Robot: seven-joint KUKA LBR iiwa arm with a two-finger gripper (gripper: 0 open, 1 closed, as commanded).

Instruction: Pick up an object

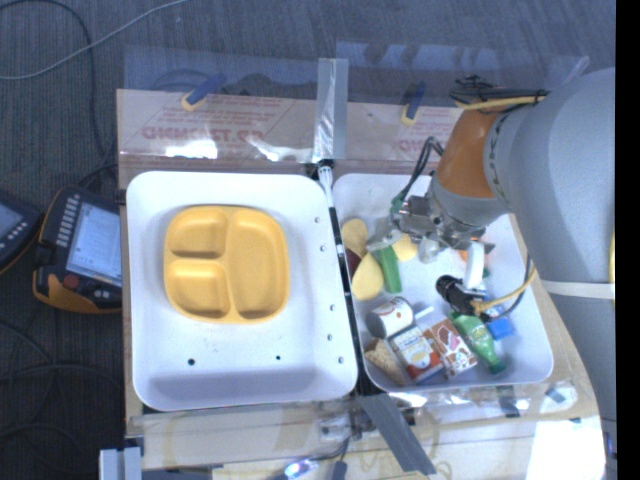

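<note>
The right bin [537, 360] holds several small objects. Two pale yellow pieces [354, 235] [367, 280] lie by its left wall, with a green stick-shaped item [388, 271] between them. A red and white can [393, 318], a printed carton [420, 354], a green bottle [475, 337] and a small blue item [500, 328] crowd the front. A white and orange tube [474, 261] lies to the right. My gripper [412, 236] hangs low over the bin's back half, right above a small yellow piece [405, 251]. The wrist hides what is between its tips.
The left bin [150, 353] carries a yellow divided plate [227, 263]. A raised wall [340, 298] separates the two bins. The grey arm [570, 188] covers the right bin's right side. A teach pendant [80, 253] lies on the floor at the left.
</note>
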